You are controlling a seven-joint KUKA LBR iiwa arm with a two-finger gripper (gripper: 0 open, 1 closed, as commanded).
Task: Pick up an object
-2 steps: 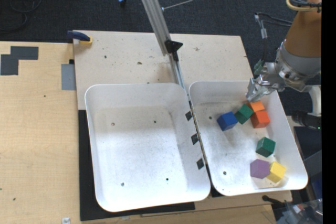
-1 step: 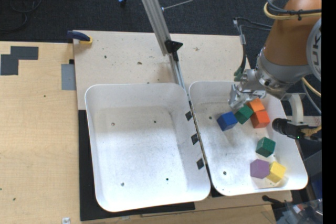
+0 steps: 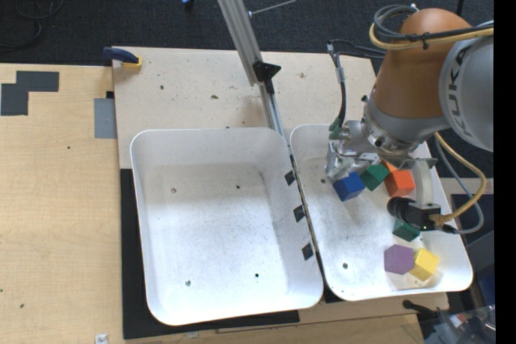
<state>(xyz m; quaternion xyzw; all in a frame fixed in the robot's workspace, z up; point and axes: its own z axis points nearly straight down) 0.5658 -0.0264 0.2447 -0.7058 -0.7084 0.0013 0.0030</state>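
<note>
The gripper (image 3: 345, 163) hangs low in the right bin (image 3: 355, 270) just above the blue cube (image 3: 349, 188) — whether it is open or closed I cannot tell — and the green cube (image 3: 374, 176) touching the blue one could block or deflect a grasp.

The arm's orange band (image 3: 415, 68) and grey wrist hide the far right corner of the right bin (image 3: 355, 286), while the arm itself runs out of frame at the right edge. The gripper (image 3: 343, 165) sits low over 3 blocks; whether its fingers touch the blue block (image 3: 349, 188) cannot be told. The green block (image 3: 374, 176) and orange block (image 3: 400, 183) are partly covered (a second, darker green piece (image 3: 406, 232) lies half under a black cable).
</note>
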